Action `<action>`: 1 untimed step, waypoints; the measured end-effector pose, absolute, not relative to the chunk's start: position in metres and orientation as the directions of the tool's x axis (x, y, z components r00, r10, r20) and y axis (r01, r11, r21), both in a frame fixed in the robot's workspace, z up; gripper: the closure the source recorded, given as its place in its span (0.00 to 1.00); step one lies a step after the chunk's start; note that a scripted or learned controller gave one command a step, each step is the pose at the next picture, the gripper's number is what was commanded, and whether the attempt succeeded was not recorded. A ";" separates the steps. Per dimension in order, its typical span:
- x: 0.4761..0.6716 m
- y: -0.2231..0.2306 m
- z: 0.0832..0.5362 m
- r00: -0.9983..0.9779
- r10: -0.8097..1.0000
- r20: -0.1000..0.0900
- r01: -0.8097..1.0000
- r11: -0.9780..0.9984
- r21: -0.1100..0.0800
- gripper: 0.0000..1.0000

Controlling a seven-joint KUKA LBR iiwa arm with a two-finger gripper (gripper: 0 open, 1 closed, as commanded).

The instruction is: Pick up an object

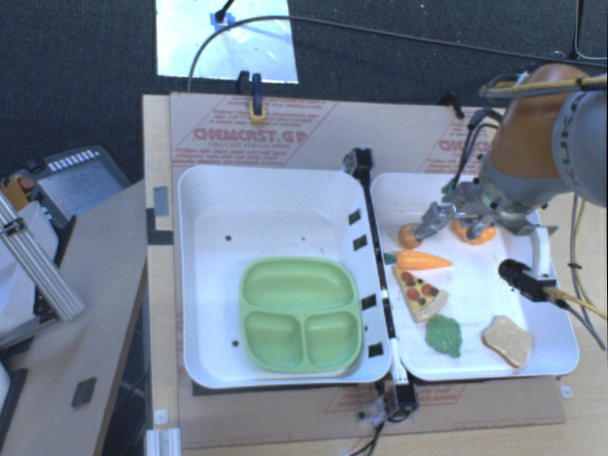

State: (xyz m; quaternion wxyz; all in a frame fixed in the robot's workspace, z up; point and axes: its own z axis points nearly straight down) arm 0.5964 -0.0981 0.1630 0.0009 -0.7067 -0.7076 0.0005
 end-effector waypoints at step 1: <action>0.601 -0.106 0.107 0.002 1.000 0.000 1.000 -0.002 0.007 0.00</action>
